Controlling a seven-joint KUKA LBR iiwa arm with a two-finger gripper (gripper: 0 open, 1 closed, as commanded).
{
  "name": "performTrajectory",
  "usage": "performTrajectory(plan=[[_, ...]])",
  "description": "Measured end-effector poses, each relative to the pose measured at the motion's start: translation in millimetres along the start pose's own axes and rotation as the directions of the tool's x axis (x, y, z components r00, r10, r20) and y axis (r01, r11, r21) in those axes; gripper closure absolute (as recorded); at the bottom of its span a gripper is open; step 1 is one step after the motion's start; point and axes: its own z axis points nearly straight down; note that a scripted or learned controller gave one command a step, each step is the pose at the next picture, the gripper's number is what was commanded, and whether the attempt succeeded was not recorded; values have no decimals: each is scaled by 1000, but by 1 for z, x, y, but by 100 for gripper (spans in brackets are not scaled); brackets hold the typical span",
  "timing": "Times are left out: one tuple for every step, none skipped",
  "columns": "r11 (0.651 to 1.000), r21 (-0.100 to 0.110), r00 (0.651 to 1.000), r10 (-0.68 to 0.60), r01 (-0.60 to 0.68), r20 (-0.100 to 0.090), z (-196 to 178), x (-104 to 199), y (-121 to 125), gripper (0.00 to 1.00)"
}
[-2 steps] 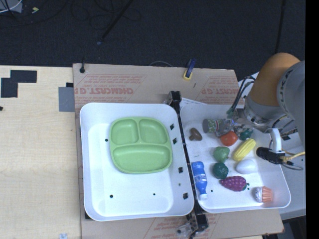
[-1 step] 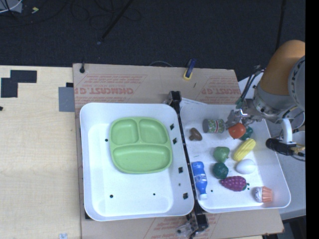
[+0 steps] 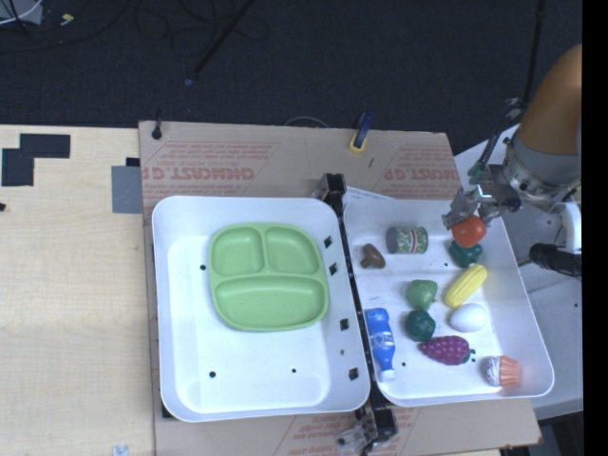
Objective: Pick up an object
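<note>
Here the tool point(image 3: 467, 218) sits over the right bin point(image 3: 532, 335), fingers clamped on a tomato point(image 3: 468, 231).

My view is evenly lit from above, so the two white bins point(image 3: 252, 402) look bright, with mild glare on their floors and only faint shadows under the items. The upper part of the frame sinks into a dark floor point(image 3: 285, 46). Everything is a little soft and grainy, and small details blur.

Toys crowd the right bin point(image 3: 532, 331); the left bin's point(image 3: 180, 350) floor around the green tray point(image 3: 268, 278) lies open.
</note>
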Motion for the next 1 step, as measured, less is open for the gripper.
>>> performTrajectory(plan=[[1000, 4, 1000, 0, 0, -1, -21, -2, 0, 100]])
